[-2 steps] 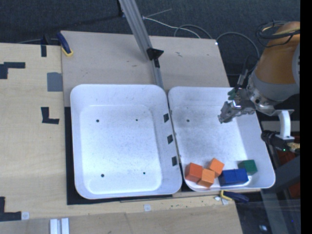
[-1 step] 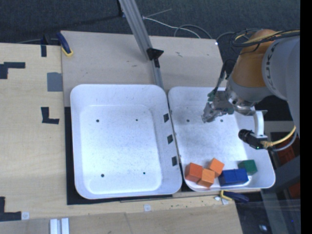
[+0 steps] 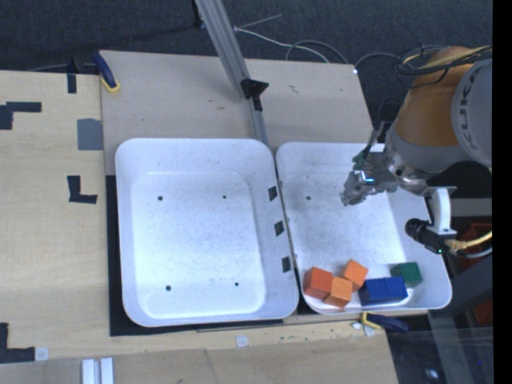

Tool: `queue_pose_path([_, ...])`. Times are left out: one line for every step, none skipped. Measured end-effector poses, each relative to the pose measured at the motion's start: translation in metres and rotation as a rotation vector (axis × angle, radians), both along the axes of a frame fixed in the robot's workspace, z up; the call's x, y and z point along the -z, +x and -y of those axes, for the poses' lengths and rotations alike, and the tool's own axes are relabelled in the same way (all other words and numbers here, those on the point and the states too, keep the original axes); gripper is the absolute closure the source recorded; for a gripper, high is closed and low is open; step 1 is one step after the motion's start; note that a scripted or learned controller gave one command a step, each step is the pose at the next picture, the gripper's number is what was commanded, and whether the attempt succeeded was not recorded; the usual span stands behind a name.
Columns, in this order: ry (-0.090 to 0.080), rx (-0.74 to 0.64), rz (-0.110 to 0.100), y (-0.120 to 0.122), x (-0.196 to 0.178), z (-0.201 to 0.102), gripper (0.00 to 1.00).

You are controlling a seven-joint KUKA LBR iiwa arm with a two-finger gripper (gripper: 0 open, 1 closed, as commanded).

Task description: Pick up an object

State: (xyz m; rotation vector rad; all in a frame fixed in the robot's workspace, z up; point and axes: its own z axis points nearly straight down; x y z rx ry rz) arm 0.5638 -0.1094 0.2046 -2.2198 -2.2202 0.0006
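The jaws (image 3: 356,192) hang over the right bin's (image 3: 320,166) upper half, too blurred to tell their opening; seemingly nothing held. Orange blocks (image 3: 336,282), a blue block (image 3: 382,290) and a green one (image 3: 410,273) crowd its near edge.

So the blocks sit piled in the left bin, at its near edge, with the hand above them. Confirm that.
Wrong bin. The camera view shows the orange blocks, blue block and green block at the near edge of the right bin; the hand hangs above them.
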Motion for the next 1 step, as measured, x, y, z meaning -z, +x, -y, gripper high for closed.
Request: queue_pose_path([-0.002, -0.003, -0.001, 0.0244, 0.0261, -0.0207, 1.0])
